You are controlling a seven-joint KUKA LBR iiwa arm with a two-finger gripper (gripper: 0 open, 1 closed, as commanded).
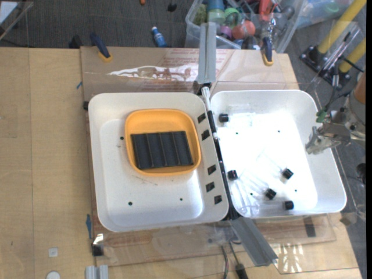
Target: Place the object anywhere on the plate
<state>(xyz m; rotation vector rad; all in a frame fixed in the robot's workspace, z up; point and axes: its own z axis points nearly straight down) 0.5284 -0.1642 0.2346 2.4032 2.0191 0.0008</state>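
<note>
An orange square plate (160, 116) sits in the left white bin (110, 208). A black ribbed rectangular object (161, 150) lies flat on the plate, inside its rim. My gripper (317, 141) hangs over the right rim of the right bin (261, 100), far from the plate. Nothing shows in it.
Several small black knobs (287, 173) dot the right bin's floor. A black divider with clips (210, 156) runs between the bins. Beyond the bench stands a clear tub of toys (244, 7), and a grey post (205, 54) rises at the bins' back.
</note>
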